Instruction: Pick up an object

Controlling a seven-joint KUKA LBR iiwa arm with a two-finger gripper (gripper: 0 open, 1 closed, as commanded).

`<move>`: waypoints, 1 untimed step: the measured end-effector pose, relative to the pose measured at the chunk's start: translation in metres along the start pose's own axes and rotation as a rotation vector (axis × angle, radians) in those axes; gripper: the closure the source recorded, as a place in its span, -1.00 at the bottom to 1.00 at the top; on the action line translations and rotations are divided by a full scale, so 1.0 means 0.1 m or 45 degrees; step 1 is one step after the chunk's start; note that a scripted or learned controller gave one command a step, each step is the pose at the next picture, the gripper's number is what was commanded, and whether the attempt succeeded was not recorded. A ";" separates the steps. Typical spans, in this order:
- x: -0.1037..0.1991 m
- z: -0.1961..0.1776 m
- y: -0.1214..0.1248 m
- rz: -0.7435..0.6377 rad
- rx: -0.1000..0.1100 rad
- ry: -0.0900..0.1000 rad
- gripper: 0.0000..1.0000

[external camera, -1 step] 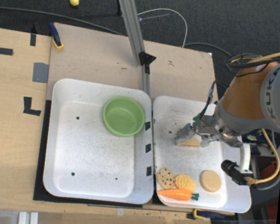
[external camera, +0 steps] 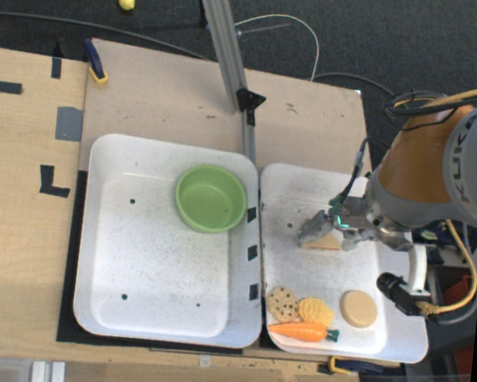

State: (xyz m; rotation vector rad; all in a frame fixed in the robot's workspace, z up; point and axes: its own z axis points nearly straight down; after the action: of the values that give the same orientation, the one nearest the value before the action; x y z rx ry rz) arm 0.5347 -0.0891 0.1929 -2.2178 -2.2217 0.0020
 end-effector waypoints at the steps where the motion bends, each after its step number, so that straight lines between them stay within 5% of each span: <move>1: -0.07 0.54 -0.08 0.002 0.006 -0.001 -1.00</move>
State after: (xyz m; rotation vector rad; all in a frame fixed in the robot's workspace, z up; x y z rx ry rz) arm 0.5264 -0.0964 0.1384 -2.2172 -2.2182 0.0075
